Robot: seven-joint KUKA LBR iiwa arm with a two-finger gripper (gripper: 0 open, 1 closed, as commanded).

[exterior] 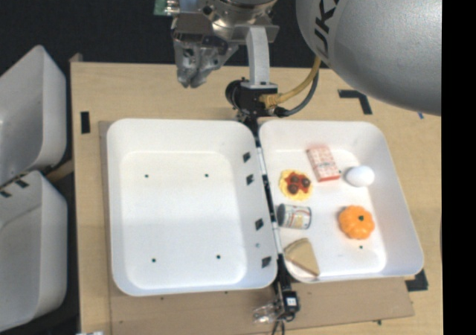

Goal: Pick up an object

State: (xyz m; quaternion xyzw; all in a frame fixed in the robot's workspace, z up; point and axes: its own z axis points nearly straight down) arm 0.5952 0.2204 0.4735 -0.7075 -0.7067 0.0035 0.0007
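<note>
While the gripper [197, 65] is hanging above the desk [89, 95], its state unclear, every object in the right bin [387, 147] is lying untouched.

Robotics laboratory: a KUKA arm [372, 21] over a plywood bench [149, 80] bearing two white bins [119, 199], one holding toy food items [355, 222].
</note>
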